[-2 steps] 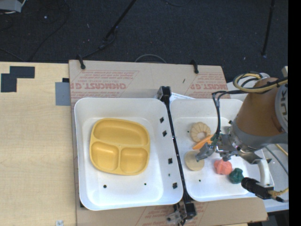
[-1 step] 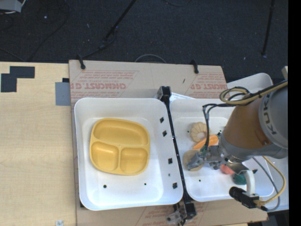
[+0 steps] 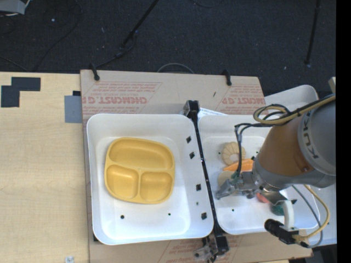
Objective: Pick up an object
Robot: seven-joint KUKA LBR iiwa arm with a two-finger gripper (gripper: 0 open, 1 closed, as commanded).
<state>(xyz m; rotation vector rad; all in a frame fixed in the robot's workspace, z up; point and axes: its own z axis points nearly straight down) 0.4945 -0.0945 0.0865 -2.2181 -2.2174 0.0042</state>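
The grey arm with its orange band [image 3: 279, 147] reaches in from the right over the right shallow white bin [image 3: 241, 223]. The end effector [image 3: 233, 186] sits low in that bin, near its left wall; whether it is open or closed cannot be determined. Just above it lie a cream ridged round object [image 3: 231, 151] and an orange wedge-shaped piece [image 3: 241, 166], partly covered by the arm. The left white bin [image 3: 104, 223] holds a yellow three-compartment plastic tray [image 3: 140, 170]. Both bins rest on the desk [image 3: 38, 174].
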